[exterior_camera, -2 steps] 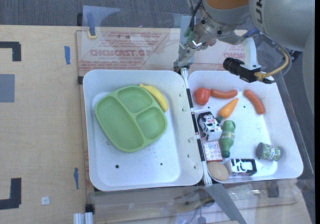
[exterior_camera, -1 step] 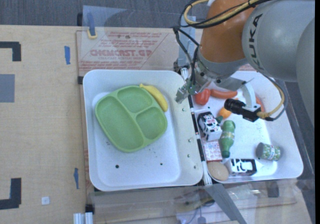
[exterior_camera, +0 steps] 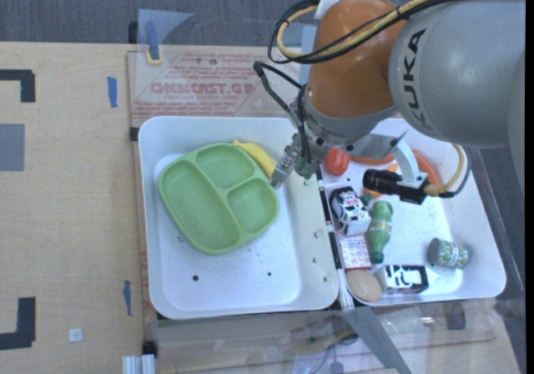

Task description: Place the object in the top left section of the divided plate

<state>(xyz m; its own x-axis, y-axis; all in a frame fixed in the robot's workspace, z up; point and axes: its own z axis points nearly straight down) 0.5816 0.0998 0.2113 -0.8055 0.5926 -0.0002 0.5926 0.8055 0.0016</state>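
The divided plate (exterior_camera: 219, 196), a glossy green moulded dish with three shallow sections, lies in the left white bin (exterior_camera: 167, 280), and a smooth yellow banana-like object (exterior_camera: 257, 155) rests against its upper right rim, just beside the metal end effector (exterior_camera: 286, 169). Whether that end effector is spread or pinching I cannot tell. A slick curved object could slip, or land in the wrong section.

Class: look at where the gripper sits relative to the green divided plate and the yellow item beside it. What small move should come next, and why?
Probably a short descent toward the yellow object, to attempt a grasp. The gripper hovers by the green divided plate's right rim, next to that object at the plate's far edge, and nothing lies in the plate's sections yet.
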